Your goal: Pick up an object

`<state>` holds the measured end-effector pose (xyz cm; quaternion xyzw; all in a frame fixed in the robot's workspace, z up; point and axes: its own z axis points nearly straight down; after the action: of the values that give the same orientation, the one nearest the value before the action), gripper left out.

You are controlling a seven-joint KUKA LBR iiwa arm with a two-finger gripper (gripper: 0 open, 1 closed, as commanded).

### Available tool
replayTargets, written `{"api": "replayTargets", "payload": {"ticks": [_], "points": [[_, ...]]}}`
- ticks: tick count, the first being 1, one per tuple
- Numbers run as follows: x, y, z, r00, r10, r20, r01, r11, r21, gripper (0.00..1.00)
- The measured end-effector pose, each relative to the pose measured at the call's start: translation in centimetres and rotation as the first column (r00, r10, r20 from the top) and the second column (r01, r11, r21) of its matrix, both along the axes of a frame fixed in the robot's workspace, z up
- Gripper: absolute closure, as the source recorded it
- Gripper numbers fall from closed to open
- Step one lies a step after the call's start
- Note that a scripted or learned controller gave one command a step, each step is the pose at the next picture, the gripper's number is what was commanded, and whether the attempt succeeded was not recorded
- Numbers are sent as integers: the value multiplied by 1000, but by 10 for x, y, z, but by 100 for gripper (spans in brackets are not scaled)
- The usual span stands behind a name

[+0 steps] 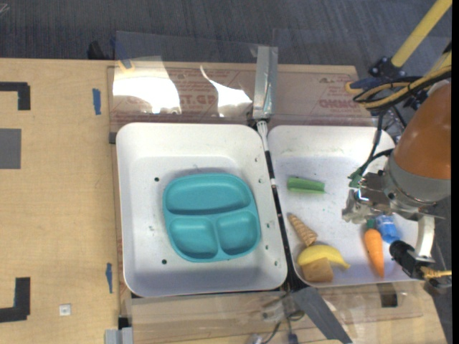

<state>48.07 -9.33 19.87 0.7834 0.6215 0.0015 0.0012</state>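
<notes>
**Over the right bin: arm low, gripper largely masked**

At the right side of the view, the grey arm with its orange band (430,138) was seen reaching over the right bin (323,145). Much of that bin's right portion was hidden beneath the wrist and its cabling. The gripper (373,217) was positioned low near the bin's right side, but its shape was broken up by metal parts and wires, and it could not be told whether it was open or closed. Nothing was visibly held by it.

Just beside the gripper, a carrot (374,251) was lying on the bin floor, orange and pointing downward in the view. A small blue object (387,229) was partly covered next to it and could not be identified. Further left in the same bin, a green piece (306,185), a brown cone (303,228) and a yellow banana-like item (321,260) were lying apart from the gripper.

The left bin (143,156) was occupied by a teal divided tray (210,216). Behind both bins, a clear sheet was obscured by glare.
</notes>
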Motion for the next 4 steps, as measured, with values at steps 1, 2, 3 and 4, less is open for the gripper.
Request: {"api": "replayTargets", "payload": {"ticks": [1, 2, 3, 4], "points": [[-1, 0, -2, 1000, 0, -4, 0, 1000, 0, 0], [13, -97, -68, 997, -77, -11, 77, 997, -1, 0], [3, -99, -111, 1000, 2, 1, -2, 1000, 5, 0], [83, -76, -112, 999, 35, 3, -35, 999, 0, 0]]}}
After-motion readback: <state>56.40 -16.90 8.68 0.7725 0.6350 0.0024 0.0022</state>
